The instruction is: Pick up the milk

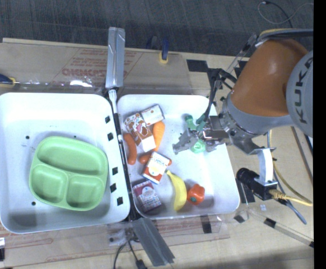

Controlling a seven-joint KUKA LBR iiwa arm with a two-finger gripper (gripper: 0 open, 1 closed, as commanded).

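Left bin [12, 122]: a green divided plate [69, 172] is seen lying in it.
Right bin [219, 175]: food items are clustered along its left side.
Milk [157, 168]: a small white carton with orange and blue print, lying tilted near the bin's middle, just above the banana [178, 191].
Other items: a carrot [158, 133], a snack box [143, 124], a dark packet [147, 196], a red pepper [196, 194].
Gripper [186, 143]: held over the bin's right half, apart from the milk; whether its fingers are spread or pressed together cannot be told.

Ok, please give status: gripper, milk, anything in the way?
Gripper over right bin, holding nothing. Milk carton lying among carrots and banana, untouched. Path to it looks free.
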